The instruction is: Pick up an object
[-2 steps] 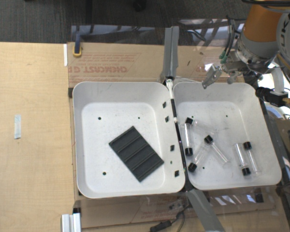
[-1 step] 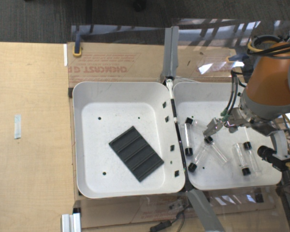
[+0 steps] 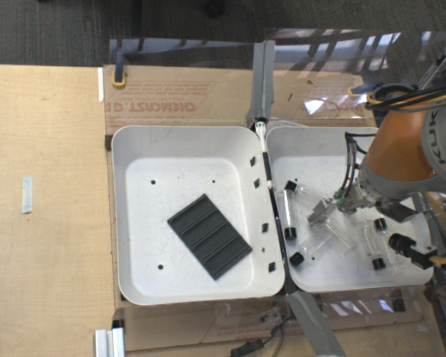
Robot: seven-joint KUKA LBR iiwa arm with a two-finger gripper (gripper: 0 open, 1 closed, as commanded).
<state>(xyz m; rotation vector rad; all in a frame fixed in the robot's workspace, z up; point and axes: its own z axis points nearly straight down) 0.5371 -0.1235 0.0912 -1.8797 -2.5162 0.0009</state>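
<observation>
1. Camera view, landmark: the hinge-like divider (image 3: 266, 192) where the two white bins meet; all places below are given from it.
2. Left bin (image 3: 134, 222): lies left of the divider. It holds one dark ribbed rectangular slab (image 3: 209, 236), lying flat and turned at a slant, left of the divider and apart from the bin walls.
3. Right bin (image 3: 312, 143): lies right of the divider. It holds several clear tubes with black caps. One clear tube (image 3: 289, 213) lies just right of the divider, roughly parallel to it. Others are scattered further right, some overlapping; their exact count I cannot tell.
4. My arm: the orange band (image 3: 401, 151) sits well right of the divider, above the right bin's far side.
5. My gripper (image 3: 328, 209): low over the right bin, right of the divider, among the clear tubes. How far apart it stands I cannot tell, nor whether any tube sits in it.
6. Surface (image 3: 44, 199): pale wood, far left of the divider, bearing a small grey strip (image 3: 27, 195).
</observation>
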